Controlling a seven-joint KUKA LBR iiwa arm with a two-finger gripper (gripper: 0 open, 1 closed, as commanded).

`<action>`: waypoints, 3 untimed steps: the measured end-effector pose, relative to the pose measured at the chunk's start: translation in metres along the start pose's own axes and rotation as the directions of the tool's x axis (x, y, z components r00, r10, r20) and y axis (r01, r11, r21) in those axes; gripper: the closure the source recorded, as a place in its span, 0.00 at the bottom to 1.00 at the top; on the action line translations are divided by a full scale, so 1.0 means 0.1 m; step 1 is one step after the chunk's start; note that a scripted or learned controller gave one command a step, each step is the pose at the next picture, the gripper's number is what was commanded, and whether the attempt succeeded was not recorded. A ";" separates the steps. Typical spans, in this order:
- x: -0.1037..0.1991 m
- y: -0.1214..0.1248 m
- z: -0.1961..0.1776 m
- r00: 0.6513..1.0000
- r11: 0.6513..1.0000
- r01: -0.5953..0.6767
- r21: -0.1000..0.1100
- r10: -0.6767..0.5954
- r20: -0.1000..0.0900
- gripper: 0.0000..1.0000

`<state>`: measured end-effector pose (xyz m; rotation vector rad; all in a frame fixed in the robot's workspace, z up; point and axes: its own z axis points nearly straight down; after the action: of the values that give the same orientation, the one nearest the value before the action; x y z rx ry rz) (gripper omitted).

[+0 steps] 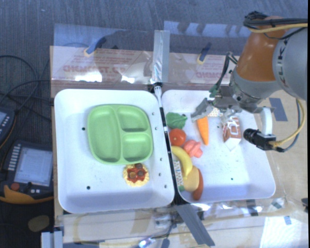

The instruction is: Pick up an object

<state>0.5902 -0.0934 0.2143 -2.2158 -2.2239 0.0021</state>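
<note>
Pincer [213,109] hangs low over the back of the right bin [248,182], just above the carrot [202,130]; whether it is open or closed I cannot tell, and nothing shows in its hold. Carrot lies near the wrapped packet [231,130], tomato [177,137] and banana [183,160]. Judgement: centre over the carrot's middle, straddle its width, descend clear of the packet before closing.
</note>
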 end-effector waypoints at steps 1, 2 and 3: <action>-0.18 0.37 1.24 1.000 1.000 0.014 -0.014 -0.014 0.003 0.00; -0.18 0.38 1.14 1.000 1.000 0.014 -0.016 -0.014 0.001 1.00; 0.74 0.71 0.31 0.977 0.977 -0.214 0.000 0.214 0.002 1.00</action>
<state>0.6610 -0.0193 0.1831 -2.4440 -1.9732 0.0052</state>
